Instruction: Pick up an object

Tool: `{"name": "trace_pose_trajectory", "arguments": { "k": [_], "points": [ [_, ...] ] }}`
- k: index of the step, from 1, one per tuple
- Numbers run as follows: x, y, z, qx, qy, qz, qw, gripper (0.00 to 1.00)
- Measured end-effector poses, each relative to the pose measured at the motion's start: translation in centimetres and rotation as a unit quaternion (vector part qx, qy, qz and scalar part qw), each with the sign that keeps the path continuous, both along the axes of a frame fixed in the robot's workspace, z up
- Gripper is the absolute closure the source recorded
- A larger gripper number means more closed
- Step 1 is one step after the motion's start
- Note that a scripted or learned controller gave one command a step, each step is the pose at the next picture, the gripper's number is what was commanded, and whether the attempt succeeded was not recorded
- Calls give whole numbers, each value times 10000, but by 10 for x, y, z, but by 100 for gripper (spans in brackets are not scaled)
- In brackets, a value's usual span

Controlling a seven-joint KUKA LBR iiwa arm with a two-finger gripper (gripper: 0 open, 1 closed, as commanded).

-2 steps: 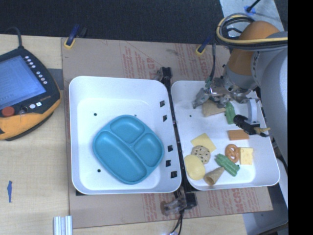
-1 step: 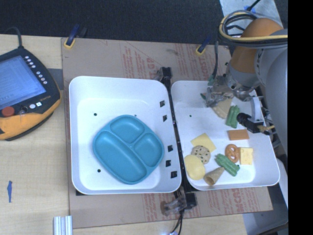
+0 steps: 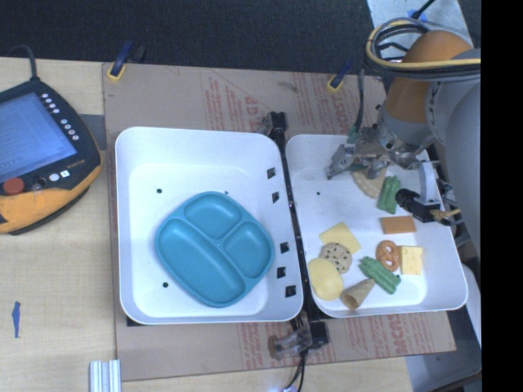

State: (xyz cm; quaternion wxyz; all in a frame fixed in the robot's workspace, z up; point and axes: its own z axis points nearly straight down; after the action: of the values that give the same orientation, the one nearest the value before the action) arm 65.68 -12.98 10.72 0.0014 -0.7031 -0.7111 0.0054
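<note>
Here the pincer (image 3: 350, 163) hovers low over the right bin (image 3: 315, 178), holding nothing.

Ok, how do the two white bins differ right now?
The left bin holds one big blue divided plate; the right bin holds many small food pieces, among them a cookie and a pretzel. The gripper is over the right bin, not the left. Both are shallow and white.

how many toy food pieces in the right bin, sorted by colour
yellow: 3
green: 2
orange: 1
tan or brown: 4 (cookie, cone, pretzel, flat piece partly under the arm)
total: 10
</note>
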Motion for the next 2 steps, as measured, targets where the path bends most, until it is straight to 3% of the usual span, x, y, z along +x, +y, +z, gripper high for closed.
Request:
{"name": "trace_pose_trajectory", "arguments": {
  "k": [1, 2],
  "points": [
    [-63, -41, 49, 27, -23, -65, 10000, 0],
    [-40, -60, -16, 15, -41, -34, 10000, 0]
  ]
}}
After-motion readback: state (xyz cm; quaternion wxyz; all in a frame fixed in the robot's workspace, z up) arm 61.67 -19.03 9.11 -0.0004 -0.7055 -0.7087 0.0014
